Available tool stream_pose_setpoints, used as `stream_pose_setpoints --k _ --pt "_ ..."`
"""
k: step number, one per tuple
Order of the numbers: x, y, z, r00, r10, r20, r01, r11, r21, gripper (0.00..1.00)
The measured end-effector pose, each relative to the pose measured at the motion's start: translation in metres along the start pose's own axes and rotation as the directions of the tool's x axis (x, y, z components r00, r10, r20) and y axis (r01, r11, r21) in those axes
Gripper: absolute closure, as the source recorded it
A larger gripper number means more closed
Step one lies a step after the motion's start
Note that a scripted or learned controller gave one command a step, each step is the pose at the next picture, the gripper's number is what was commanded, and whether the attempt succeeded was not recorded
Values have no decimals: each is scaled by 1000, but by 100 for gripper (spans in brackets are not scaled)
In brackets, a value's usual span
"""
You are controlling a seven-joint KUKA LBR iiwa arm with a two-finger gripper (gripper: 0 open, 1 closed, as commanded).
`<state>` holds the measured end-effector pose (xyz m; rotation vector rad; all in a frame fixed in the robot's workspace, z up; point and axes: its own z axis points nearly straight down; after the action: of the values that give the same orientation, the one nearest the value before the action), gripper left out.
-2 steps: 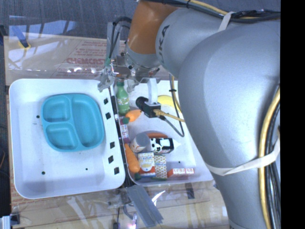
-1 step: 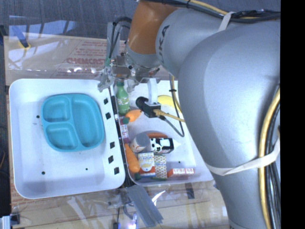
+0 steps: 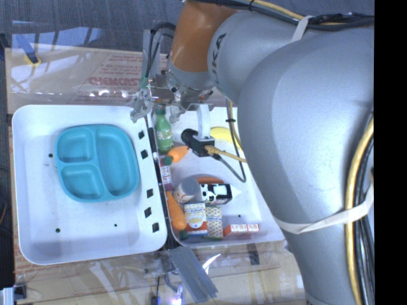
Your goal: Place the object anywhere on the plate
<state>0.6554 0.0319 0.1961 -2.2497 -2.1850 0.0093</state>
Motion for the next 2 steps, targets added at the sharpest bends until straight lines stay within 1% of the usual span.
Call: stream_pose_setpoints --k 1,2 --pt "0 0 0 1000 0 0 0 1000 0 0" --pt "-25 -47 6 998 69 1 -69 998 0 0"
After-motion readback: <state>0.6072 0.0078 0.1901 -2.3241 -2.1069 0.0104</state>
